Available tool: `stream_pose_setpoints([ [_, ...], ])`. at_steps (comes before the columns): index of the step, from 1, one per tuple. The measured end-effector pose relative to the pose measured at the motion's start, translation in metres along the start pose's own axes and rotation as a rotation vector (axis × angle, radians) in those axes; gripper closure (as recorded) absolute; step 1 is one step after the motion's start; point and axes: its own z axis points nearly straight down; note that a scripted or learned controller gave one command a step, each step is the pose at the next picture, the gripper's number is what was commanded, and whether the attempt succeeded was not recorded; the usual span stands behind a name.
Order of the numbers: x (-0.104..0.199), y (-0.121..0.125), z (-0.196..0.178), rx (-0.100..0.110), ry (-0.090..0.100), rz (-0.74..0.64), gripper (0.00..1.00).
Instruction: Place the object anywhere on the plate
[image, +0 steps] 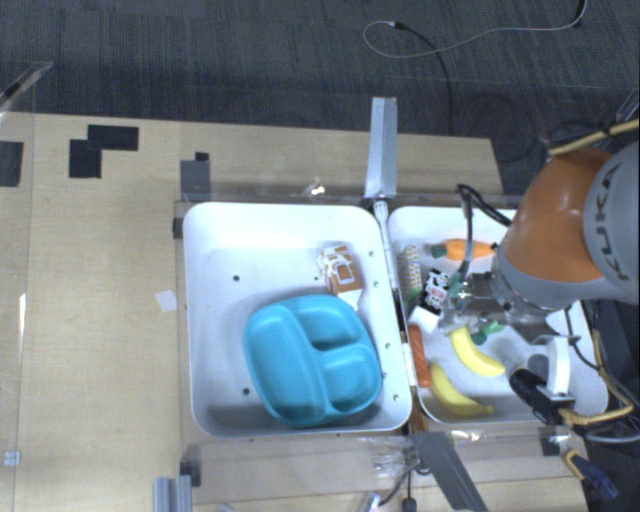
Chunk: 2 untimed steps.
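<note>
A blue divided plate (312, 358) lies in the left bin (220, 260), toward its front right. My gripper (443, 303) hangs low over the right bin (590, 395), near its left side, above a jumble of toy food. Just beneath and right of it lie two yellow bananas (475, 354), one behind the other. A carrot (466, 249) lies behind the gripper, by the bin's far wall. The wrist and its cables hide what is directly under the gripper.
A small brown and white item (340, 268) sits in the left bin behind the plate, close to the divider. An orange-red stick (418, 357) and a ribbed pale piece (411, 267) lie along the right bin's left wall. The arm's grey and orange body (560, 235) covers the right bin's far right.
</note>
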Motion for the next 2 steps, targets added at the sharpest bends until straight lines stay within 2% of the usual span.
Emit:
stream_pose_setpoints([
  [1,0.002,-0.001,0.021,0.002,0.000,-0.124,1.00],
  [2,0.076,0.010,-0.017,0.000,0.001,-0.286,1.00],
])
